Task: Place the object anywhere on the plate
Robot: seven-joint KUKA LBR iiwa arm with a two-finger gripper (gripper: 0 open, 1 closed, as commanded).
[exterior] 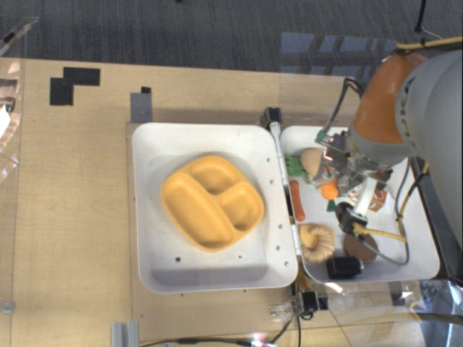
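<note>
Hovering low over the right bin [427, 262], my gripper [346, 194], jaws unreadable, hangs beside the small orange piece [329, 191], the yellow plate [211, 202] lying far left.

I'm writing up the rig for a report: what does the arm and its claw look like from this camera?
The arm is bulky, rounded and grey, with a glossy orange band above the wrist. Below that comes a cluster of grey metal parts carrying the claw, which looks pale with dark tips. A thin dark cable loops beside the wrist, and more thin cables trail to the right.
</note>
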